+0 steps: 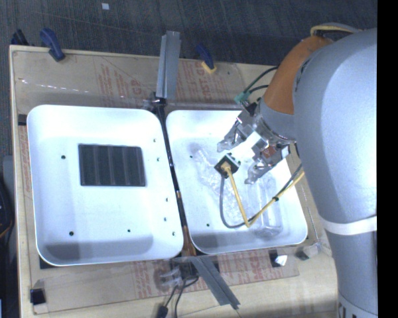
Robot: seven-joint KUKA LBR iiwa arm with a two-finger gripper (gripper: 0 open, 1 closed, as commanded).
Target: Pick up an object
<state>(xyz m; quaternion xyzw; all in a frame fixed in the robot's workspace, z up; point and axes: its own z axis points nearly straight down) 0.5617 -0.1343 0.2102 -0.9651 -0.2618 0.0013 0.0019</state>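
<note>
**Tool over the right bin's clear objects**

Camera view: the grey arm [338, 131] reaches in from the right, its tool [242, 158] poised above the right bin [186, 230]. Whether the tool is spread or pressed together cannot be told. Clear plastic objects [215, 174] lie on that bin's floor beneath it, hard to make out. The left bin [46, 244] holds a dark ribbed rectangular object [111, 165], lying flat.

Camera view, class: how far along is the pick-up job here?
Done: the claw is over the right bin, above faint clear objects. In hand: nothing visibly between its fingers. Left: grasping and lifting one. The left bin holds a dark ribbed block.
</note>
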